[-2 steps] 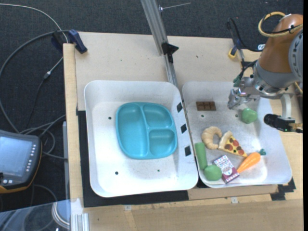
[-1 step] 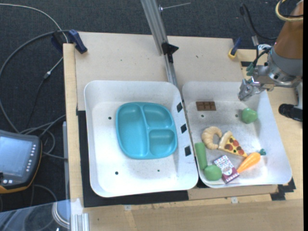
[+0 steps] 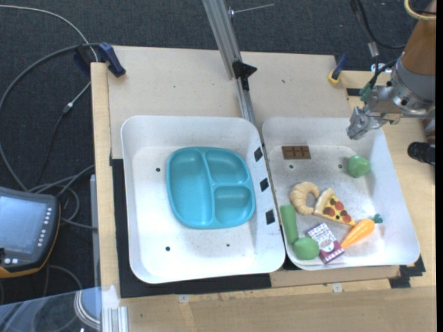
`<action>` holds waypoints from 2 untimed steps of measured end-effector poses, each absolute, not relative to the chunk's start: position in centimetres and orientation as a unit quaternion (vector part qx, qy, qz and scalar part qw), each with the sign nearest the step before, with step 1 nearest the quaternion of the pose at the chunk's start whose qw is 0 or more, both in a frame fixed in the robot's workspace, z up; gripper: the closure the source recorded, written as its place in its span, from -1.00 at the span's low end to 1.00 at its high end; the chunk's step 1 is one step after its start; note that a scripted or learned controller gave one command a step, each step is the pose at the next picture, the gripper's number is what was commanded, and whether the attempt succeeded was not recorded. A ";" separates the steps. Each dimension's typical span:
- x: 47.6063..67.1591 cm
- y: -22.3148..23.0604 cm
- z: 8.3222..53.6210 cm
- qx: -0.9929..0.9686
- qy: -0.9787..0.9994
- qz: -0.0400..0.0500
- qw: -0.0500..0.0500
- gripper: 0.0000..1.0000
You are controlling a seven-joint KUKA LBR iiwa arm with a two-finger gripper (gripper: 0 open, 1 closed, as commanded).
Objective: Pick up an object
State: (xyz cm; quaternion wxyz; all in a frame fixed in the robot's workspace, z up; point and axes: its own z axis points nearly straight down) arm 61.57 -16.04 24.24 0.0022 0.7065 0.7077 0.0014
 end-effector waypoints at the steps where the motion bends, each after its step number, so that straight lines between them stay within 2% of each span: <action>1: 62.7 -10.8 23.2 0.705 0.709 0.000 -0.001 1.00; 2: 63.4 -6.2 23.9 0.705 0.709 0.001 0.000 1.00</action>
